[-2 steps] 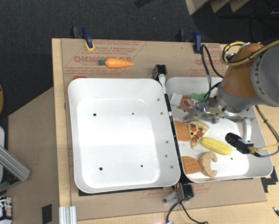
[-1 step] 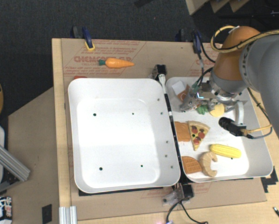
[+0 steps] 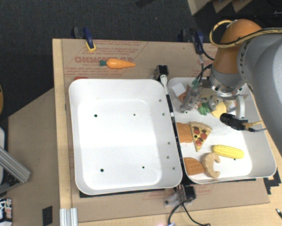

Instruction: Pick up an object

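My gripper is down in the far left corner of the right bin, reaching from the grey arm with the orange band. Right beside it lie a small orange-brown piece, a green toy and a pale yellow toy, partly hidden by the wrist. Nearer the front lie a pizza slice, an orange-brown bread slab, a yellow corn cob, a brown round cookie and a beige curved pastry. I see nothing clearly held.
The left bin is bare white with several small dark dots. A toy carrot lies on the cardboard bench behind it. A black clip sits where the bins meet at the back. A black plug with a yellow cable hangs off the wrist.
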{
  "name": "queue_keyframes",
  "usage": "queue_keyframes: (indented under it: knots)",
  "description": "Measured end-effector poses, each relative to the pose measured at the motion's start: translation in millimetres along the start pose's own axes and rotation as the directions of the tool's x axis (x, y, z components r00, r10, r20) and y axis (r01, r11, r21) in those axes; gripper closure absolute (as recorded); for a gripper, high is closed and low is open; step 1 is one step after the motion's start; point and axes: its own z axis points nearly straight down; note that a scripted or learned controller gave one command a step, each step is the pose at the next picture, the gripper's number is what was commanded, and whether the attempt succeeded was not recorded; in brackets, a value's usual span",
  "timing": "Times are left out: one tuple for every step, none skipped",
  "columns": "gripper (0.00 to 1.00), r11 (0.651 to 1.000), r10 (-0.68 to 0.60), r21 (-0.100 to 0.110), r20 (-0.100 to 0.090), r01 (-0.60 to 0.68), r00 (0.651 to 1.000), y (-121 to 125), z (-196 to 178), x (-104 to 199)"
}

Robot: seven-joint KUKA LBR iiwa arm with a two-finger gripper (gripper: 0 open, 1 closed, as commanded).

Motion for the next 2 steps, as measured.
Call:
queue_keyframes:
  knots:
    - [0.00,1.000,0.001,-0.009,0.003,-0.001,1.000,0.5,-0.4,5.5]
    - [1.00,1.000,0.003,-0.004,0.003,-0.003,1.000,-1.5,-9.2,5.6]
